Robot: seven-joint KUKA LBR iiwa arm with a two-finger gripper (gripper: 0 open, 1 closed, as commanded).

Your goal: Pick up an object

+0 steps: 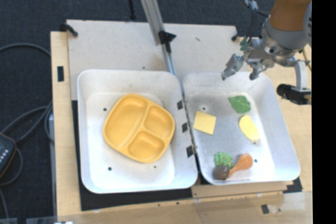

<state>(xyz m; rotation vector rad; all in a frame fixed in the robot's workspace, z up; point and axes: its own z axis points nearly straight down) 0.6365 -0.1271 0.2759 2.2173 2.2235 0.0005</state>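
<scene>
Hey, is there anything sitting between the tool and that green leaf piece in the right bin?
Nothing visible stands between them. The tool, fingers spread, hangs over the right bin's far edge, and the green leaf piece lies just in front of it on bare bin floor. The yellow lemon-shaped piece sits nearer the camera, out of the way.

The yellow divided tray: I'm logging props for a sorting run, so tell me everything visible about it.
The yellow divided tray, seemingly smooth plastic, has rounded corners and three compartments: one large on its left, two smaller on its right. It lies flat, open side up, turned at an angle, near the middle of the left shallow white bin, resting on its floor. Nothing else touches it, and its compartments hold nothing.
</scene>
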